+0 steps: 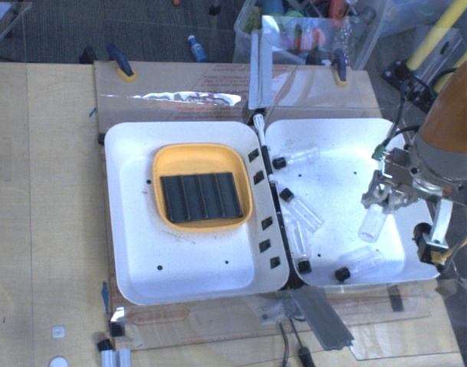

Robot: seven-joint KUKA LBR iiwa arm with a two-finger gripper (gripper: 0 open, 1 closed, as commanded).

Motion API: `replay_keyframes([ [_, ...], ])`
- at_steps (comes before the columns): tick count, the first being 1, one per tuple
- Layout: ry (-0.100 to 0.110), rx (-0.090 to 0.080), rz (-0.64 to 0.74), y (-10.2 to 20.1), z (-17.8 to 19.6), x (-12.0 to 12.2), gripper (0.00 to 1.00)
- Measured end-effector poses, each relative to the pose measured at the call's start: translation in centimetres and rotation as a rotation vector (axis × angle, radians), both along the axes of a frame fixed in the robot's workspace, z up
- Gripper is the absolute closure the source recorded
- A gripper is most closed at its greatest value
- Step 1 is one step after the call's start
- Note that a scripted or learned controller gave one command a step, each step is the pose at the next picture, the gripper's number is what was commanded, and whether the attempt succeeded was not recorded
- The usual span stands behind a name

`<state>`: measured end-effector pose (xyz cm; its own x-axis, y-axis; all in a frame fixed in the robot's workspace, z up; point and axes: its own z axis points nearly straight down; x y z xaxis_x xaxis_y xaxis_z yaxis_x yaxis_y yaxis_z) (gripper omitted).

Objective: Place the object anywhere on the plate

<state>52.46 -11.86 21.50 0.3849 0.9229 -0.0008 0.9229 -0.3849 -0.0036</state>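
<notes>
Sitting in the left bin (pixel 134 274): yellow plate (pixel 166 163), w/ a black ribbed block (pixel 201 197) lying flat on it, 4 ridges visible. Divider w/ black clips (pixel 261 201) between the 2 bins. Right bin (pixel 348 132) holds 4 or so clear vials w/ black caps: 1 near top-left (pixel 294 159), a pair by the divider (pixel 298 220), 1 at the bottom (pixel 359 262). Gripper (pixel 382 199) hangs over right side of that bin, a clear vial (pixel 372 224) pinched between its fingers, hanging down, well apart from the plate
</notes>
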Motion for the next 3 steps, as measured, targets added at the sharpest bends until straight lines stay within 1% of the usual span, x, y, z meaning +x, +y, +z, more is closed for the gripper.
replay_keyframes([
  [1, -0.003, -0.001, 0.134, 1.3, 2.9, 6.1, 1.0],
  [2, -0.005, -0.002, 0.367, 1.0, 0.4, 11.2, 1.0],
  [3, -0.005, -0.002, 0.488, 4.0, -3.0, 14.2, 1.0],
])
